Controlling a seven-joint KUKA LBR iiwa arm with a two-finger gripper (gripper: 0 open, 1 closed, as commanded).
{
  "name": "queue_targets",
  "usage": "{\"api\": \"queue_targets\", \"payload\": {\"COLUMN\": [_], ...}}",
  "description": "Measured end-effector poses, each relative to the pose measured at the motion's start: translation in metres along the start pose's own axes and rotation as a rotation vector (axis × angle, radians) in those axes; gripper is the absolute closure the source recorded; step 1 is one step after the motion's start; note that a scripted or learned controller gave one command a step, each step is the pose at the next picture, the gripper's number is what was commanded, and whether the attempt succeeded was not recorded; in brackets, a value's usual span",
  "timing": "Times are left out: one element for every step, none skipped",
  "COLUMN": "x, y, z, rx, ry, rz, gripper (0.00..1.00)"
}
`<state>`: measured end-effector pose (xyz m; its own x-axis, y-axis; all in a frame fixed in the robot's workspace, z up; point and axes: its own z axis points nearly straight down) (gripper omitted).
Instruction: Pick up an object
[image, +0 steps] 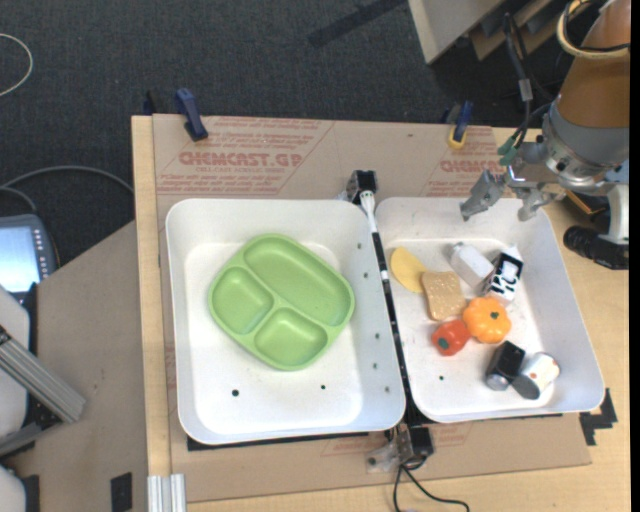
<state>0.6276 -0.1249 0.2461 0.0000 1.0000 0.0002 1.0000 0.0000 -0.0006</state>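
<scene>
My end effector (505, 197) hangs above the far rim of the right bin (575, 300), its two fingers spread apart with nothing between them. I judge this to be the approach step: I am over the bin but have not yet come down on anything, and no object is lifted.

Everything I could pick lies in this bin, nearer the camera than my fingers. Closest to me are a small white block (470, 264) and a black-and-white piece (507, 275) just beside it. Toward the divider sits a flat yellow slice (406, 268), with a tan cracker-like square (443, 294) next to it. Below those, an orange pumpkin-shaped toy (487, 320) touches a red toy (450, 337), and near the front corner a dark block (505, 364) lies against a white rounded piece (540, 372). The left bin (190, 330) carries a green divided plate (281, 301), well apart from where I am.

The next move, as I see it, calls for choosing one target and bringing the fingers down astride it. The white block looks the easiest reach. The cluster is tight, so I would have to line up the fingers so they slip into the gaps rather than land on a neighbour, then close and lift.
</scene>
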Motion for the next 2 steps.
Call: {"api": "queue_targets", "payload": {"x": [-0.003,0.014], "y": [-0.062,-0.087], "z": [0.103,0.143], "rx": [0.013,-0.031], "ry": [0.003,-0.011], "rz": [0.003,0.001], "gripper": [0.00,0.00]}}
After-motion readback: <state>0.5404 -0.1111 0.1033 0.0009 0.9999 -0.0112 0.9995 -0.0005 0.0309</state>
